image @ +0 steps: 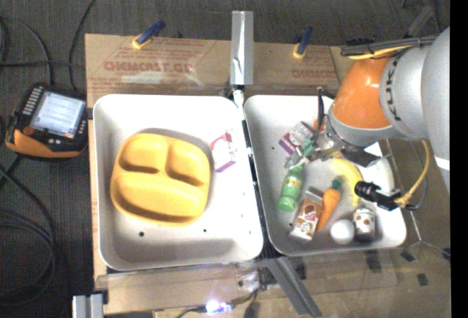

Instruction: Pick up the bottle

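Cardboard backing (157,64) — red "CHEMCAST" print; arm (409,90) — "KU" letters.

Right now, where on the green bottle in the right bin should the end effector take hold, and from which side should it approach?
Grip the green bottle across its body, near the middle, coming from above. It lies on its side, cap toward the arm's wrist, so its round sides are exposed. The carton and carrot lie close to its lower end, so stay above those.

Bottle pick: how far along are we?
Done: the arm has reached over the right bin, its gripper just above the bottle. In hand: nothing that I can see; the green bottle lies on the bin floor beside the carton and carrot. Left: closing on the bottle and lifting it.
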You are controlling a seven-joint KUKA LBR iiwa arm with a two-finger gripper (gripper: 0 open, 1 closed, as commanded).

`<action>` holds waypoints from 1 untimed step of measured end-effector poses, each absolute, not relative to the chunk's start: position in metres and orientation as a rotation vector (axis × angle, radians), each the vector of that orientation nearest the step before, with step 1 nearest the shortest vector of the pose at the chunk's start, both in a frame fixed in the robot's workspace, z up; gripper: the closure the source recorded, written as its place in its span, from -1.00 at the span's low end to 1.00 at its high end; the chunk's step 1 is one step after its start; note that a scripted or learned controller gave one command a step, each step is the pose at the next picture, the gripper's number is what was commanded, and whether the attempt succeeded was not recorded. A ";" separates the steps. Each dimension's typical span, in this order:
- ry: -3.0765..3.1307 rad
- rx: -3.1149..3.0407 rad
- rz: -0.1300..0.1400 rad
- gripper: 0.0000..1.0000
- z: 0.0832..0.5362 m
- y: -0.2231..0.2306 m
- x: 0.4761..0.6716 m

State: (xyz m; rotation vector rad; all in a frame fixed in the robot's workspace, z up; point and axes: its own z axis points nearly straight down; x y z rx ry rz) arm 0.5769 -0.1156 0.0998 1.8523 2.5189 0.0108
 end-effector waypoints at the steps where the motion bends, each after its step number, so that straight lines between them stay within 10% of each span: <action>1: 2.766 1.493 0.001 1.00 0.183 -0.035 0.518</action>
